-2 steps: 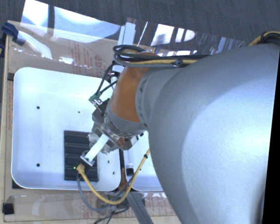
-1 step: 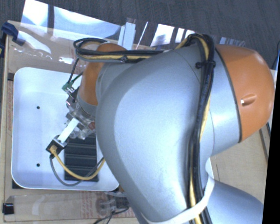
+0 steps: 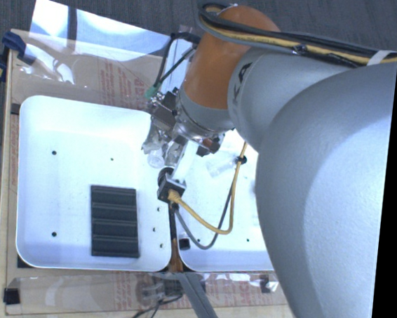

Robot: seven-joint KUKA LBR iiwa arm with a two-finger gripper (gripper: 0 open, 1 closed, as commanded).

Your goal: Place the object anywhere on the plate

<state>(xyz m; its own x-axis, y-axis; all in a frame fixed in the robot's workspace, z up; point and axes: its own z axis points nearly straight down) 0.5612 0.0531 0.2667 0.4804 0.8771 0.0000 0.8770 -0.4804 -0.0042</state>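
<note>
A dark grey ribbed rectangular plate [image 3: 114, 221] lies flat in the left bin [image 3: 46, 195], toward its front right. My gripper [image 3: 158, 150] hangs over the left bin's right side, close to the wall between the two bins, up and to the right of the plate and apart from it. The wrist and its orange band [image 3: 215, 65] hide much of it. A small pale translucent thing [image 3: 219, 168] lies in the right bin [image 3: 223, 263] just right of the wrist; what it is cannot be made out. I cannot see anything held.
The big grey arm [image 3: 316, 181] covers most of the right bin. A yellow cable [image 3: 209, 226] and a black one loop from the wrist down over the divider. Cardboard and clear sheeting [image 3: 95, 66] lie behind the bins, and a metal bracket [image 3: 194, 299] sits in front.
</note>
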